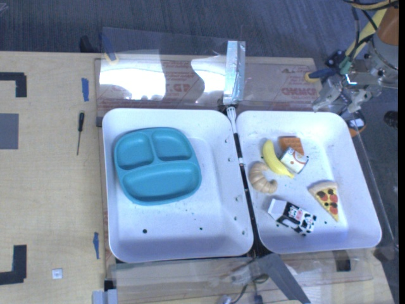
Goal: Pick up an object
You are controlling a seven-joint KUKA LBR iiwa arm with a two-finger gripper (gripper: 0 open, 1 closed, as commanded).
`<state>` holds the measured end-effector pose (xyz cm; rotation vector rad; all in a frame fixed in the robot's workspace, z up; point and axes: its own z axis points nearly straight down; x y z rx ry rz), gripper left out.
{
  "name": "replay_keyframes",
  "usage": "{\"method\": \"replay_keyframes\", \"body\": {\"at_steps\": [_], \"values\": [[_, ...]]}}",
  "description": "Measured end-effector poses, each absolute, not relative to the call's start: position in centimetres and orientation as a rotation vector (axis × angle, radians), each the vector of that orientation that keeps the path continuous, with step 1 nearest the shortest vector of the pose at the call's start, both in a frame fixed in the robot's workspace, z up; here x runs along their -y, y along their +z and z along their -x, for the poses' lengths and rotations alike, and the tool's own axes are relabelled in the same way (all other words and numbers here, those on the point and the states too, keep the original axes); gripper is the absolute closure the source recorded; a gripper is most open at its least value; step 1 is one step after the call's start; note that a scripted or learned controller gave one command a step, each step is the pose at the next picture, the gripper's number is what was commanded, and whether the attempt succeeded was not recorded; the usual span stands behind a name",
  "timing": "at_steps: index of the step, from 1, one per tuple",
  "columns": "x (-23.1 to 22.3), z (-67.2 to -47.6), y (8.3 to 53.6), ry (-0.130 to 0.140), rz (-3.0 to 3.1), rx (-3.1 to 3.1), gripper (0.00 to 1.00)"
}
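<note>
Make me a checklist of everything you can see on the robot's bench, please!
Surface: wooden bench bearing two shallow white bins side by side, left bin and right bin.
Job's things: in the right bin, a banana, a croissant touching it, a pizza slice, a black-and-white carton, an orange block and a small white-and-red can.
Clutter: blue divided plate in the left bin; screwdriver on the bench.
End effector: above the right bin's far right corner, holding nothing seen.
Cables: yellow and blue cables at the arm.
Surroundings: clear panel behind the bins; dark floor.
</note>
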<state>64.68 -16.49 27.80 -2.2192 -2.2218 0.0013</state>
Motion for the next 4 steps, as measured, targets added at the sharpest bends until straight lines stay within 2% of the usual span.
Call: {"method": "replay_keyframes", "body": {"at_steps": [1,2,3,4], "values": [[18.7,-59.7,14.2,0.010,2.327,2.098,0.00],[14.0,-63.2,10.7,-0.002,2.233,2.216,0.00],[12.6,-59.7,8.7,-0.005,2.143,2.304,0.00],[12.7,-59.9,9.9,-0.011,2.148,2.306,1.00]]}}
